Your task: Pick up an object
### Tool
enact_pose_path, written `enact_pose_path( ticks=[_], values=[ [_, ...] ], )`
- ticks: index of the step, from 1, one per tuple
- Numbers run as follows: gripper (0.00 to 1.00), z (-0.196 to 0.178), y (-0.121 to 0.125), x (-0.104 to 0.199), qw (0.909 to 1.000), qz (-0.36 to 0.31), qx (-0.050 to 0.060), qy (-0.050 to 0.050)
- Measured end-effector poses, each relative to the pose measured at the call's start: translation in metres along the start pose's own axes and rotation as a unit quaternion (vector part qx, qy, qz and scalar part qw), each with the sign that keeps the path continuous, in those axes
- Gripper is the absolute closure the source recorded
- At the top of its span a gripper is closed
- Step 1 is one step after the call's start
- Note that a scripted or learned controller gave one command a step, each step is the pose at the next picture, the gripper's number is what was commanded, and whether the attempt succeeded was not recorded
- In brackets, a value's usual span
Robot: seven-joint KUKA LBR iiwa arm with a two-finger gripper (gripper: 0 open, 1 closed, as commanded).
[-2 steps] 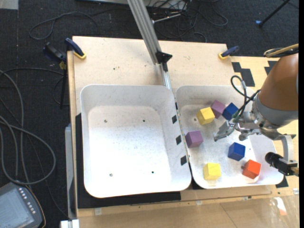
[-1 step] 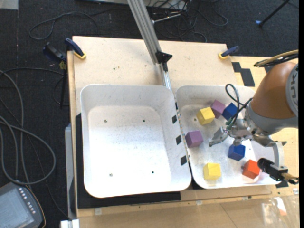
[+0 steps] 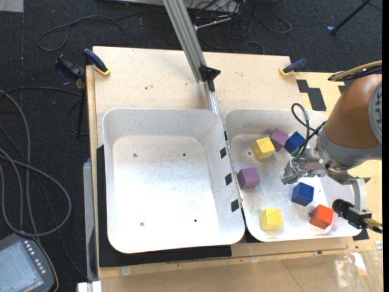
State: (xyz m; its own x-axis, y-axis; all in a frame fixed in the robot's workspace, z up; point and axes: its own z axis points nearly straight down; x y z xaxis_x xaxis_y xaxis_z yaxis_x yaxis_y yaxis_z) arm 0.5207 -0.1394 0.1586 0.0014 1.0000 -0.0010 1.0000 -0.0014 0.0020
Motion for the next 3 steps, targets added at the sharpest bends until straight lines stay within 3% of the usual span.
enact_pose_path(
  ticks=[2, 3],
  values=[
    [1.0, -0.104, -0.002, -0.008, 1.0, -0.002, -0.003, -0.001],
    [1.0, -0.093, -0.009, 0.051, 1.0, -0.005, 0.002, 0.002]
  ],
)
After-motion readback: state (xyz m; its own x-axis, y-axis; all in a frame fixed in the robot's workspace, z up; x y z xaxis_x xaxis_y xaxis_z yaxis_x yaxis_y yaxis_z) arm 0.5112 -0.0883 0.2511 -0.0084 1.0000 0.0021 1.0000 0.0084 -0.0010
